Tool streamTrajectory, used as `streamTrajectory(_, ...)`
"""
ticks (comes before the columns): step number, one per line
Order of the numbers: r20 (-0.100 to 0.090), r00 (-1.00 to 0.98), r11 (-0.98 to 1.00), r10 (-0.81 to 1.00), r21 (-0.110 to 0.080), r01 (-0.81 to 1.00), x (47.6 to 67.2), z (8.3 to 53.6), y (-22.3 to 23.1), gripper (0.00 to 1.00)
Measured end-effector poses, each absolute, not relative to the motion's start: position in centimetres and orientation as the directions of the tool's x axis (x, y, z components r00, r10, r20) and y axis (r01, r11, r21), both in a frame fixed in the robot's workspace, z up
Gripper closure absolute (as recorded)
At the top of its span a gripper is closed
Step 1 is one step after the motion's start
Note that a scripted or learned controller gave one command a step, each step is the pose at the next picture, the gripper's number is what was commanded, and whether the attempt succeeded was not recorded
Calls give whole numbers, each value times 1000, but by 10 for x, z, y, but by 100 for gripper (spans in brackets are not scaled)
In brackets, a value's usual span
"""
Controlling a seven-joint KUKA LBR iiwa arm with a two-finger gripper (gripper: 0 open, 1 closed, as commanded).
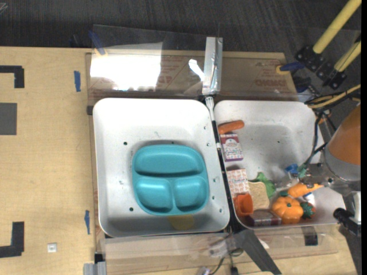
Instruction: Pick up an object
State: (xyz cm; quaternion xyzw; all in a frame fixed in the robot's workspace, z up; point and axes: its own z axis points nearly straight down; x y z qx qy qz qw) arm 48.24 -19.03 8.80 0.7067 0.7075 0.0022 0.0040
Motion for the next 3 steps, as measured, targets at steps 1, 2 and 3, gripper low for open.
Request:
streamTrajectory(1, -5, 0, 0, 1000, 13, 1000, 484, 99, -191, 100)
streamTrajectory(2, 2, 65, -65, 998, 8, 998, 581, 169, -125, 100)
streamTrajectory(3, 2, 42, -42, 999, 3, 999, 631, 193, -66, 100)
